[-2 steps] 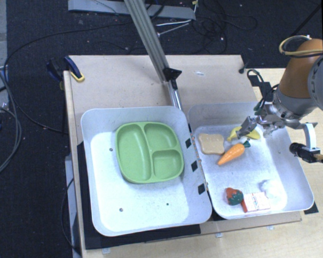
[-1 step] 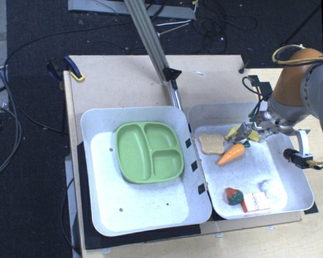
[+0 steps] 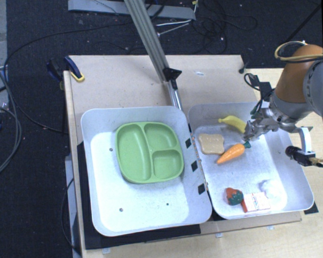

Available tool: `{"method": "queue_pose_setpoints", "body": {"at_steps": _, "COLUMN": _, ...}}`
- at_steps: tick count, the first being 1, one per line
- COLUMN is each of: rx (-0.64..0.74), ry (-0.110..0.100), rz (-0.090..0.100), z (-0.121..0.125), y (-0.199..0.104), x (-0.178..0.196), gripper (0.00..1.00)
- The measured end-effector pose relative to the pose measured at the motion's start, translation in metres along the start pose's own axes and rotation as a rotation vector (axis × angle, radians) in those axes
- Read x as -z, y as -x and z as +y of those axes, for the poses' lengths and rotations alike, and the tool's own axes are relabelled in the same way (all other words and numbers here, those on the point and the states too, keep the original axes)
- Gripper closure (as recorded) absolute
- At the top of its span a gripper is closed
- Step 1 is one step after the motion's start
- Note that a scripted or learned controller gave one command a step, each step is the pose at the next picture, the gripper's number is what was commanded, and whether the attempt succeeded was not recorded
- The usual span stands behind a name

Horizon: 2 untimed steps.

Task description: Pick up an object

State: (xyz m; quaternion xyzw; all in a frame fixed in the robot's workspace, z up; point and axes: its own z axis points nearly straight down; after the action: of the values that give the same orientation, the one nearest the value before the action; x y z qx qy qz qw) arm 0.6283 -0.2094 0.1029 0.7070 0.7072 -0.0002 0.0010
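In the right bin (image 3: 291, 152) the toy carrot (image 3: 230, 153) lies slantwise, long axis running lower left to upper right, green top toward the claw (image 3: 249, 133). The claw sits at that top, beside the banana (image 3: 232, 122); whether it grips cannot be told.

Two white bins sit on a tan bench (image 3: 121, 74). The left bin (image 3: 101, 208) carries a light green divided plate (image 3: 150, 152). In the right bin (image 3: 292, 195) lie a yellow banana (image 3: 232, 122), a pale brown slice of bread (image 3: 211, 144), an orange carrot (image 3: 230, 153) with a small teal tip, a red and green piece (image 3: 234, 196), a red and white carton (image 3: 255, 202) and a white lump (image 3: 271, 188). The arm (image 3: 298, 87) is grey with an orange band.
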Motion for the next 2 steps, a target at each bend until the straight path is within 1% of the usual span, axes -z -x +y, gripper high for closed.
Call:
{"method": "queue_pose_setpoints", "body": {"at_steps": 1, "rx": 0.0, "ry": 0.003, "rz": 0.0, "z": 0.0, "y": 0.0, "x": 0.043, "gripper": 1.0}}
{"method": "queue_pose_setpoints", "body": {"at_steps": 2, "rx": 0.001, "ry": 0.005, "rz": -0.001, "z": 0.006, "y": 0.004, "x": 0.088, "gripper": 1.0}}
